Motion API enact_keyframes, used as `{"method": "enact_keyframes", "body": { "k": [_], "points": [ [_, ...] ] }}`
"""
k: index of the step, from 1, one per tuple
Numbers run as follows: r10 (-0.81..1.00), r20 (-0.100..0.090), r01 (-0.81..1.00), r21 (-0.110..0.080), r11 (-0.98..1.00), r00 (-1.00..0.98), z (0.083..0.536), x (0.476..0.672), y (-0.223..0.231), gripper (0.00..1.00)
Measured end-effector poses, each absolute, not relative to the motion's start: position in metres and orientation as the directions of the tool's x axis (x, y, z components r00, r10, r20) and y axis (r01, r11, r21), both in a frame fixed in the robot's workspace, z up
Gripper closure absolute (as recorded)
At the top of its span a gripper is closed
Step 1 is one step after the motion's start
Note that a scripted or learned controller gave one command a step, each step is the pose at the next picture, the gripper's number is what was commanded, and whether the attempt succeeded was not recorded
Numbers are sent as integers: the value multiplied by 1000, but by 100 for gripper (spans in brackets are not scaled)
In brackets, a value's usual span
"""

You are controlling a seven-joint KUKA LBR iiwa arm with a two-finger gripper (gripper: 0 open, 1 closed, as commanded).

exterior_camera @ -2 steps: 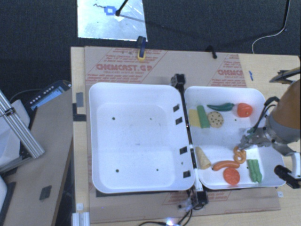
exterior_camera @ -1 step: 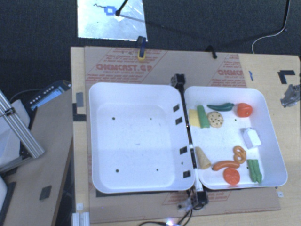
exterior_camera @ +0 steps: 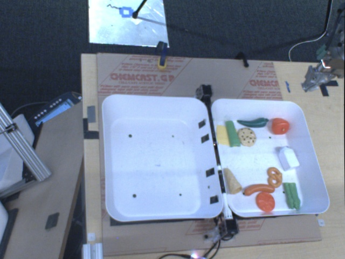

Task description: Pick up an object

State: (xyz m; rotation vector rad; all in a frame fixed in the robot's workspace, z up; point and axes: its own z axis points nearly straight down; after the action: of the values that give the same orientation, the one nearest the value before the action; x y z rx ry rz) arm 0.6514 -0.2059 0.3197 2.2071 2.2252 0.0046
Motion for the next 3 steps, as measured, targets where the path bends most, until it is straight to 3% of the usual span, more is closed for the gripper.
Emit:
{"method": "enact_keyframes", "body": {
  "k": [1, 2, 3],
  "points": [
    [1000, -1, 1000, 9, 12, -12, 382, 649, -120, 100],
    [1000, 1, 1000, 12, 13, -13, 472, 631, -21, 100],
    [1000, 3, 1000, 1, 11, -11, 465, 583, 39, 100]
  ]
}}
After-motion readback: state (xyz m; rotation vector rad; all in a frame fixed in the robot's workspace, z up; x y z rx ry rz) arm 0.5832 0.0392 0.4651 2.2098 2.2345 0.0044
